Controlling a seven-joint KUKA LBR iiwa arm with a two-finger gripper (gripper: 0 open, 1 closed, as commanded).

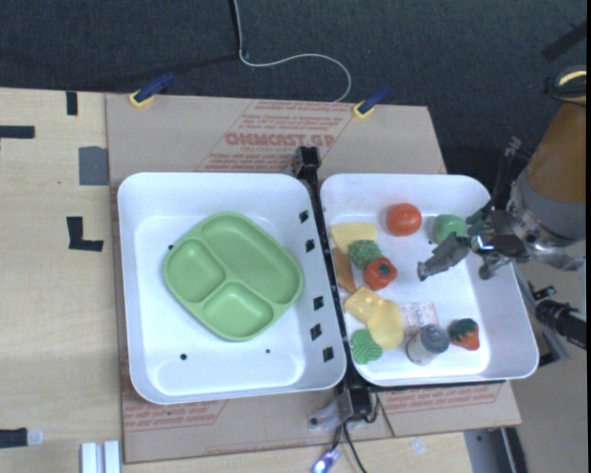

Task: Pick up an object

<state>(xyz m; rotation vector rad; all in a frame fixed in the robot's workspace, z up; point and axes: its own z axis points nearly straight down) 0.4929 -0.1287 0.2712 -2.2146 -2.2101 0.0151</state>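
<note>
Red mirrored lettering on the cardboard sheet [276,136] under the bins cannot be read. The left bin [138,264] holds a green divided plate [233,275]; the right bin [502,343] holds toy food, including a tomato [404,219], strawberry [379,272], broccoli [365,346] and a yellow piece [374,315]. The gripper [455,251] hangs over the right bin's right side, jaws apart, nothing between them.

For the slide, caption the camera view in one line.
End effector above the right bin of toy food; green divided plate in the left bin.
</note>
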